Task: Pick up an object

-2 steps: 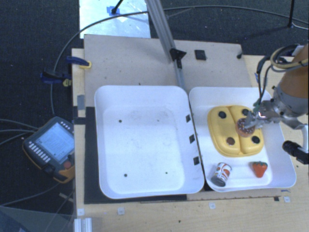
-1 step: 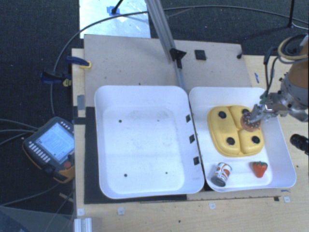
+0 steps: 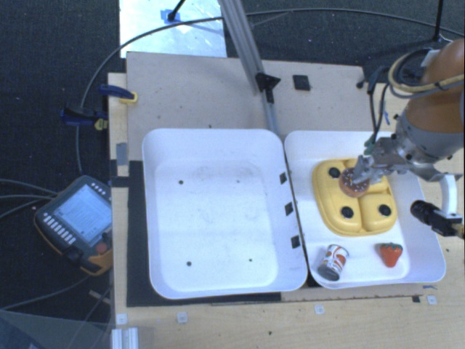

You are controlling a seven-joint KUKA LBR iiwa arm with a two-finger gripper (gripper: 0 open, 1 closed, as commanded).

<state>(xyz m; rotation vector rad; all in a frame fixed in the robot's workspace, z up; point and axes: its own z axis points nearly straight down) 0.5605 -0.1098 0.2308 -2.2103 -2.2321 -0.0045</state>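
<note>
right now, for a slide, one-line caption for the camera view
KUKA arm's gripper lowered over a brown round object on the yellow tray in the right bin, with a can and strawberry nearby.

The end effector (image 3: 361,171) sits over a brown round object (image 3: 354,185) on the yellow tray (image 3: 354,213) in the right bin (image 3: 429,267).

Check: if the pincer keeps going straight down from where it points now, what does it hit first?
Likely the small brown ring-shaped object directly under the pincer, which lies on the yellow block. Height above it is unclear from this view.
</note>
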